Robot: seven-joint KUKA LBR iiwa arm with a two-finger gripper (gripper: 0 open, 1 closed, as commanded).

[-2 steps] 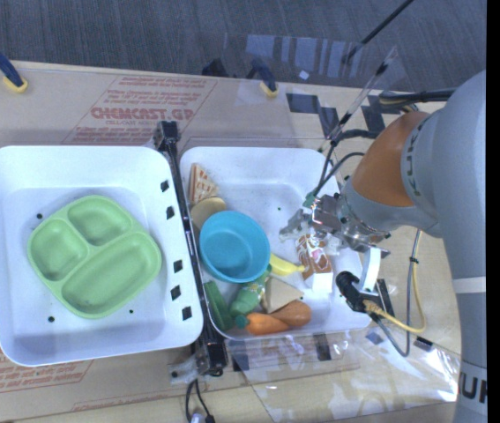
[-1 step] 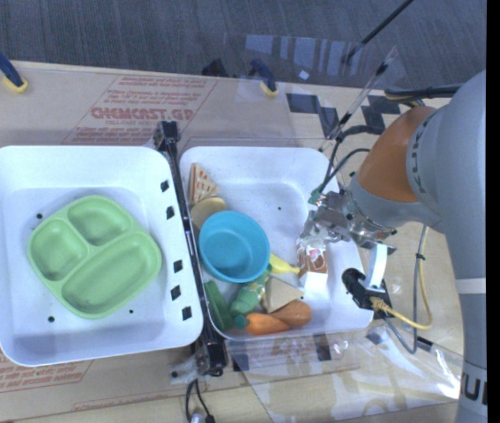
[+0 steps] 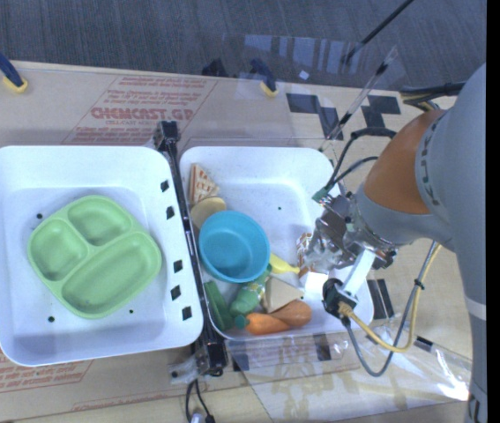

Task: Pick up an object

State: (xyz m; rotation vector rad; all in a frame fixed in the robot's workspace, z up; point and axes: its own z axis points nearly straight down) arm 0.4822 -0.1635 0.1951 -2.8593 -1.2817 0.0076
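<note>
Green divided plate (image 3: 94, 255), one; blue bowl (image 3: 234, 246), one; fingers' (image 3: 313, 256) state impossible to tell.

"CHEMCAST GP" on bench sheet (image 3: 135, 104)

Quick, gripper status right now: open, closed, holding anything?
Gripper: low over the right bin, near its right wall beside the blue bowl. Open or closed cannot be told from this view, and nothing can be seen held.
</note>
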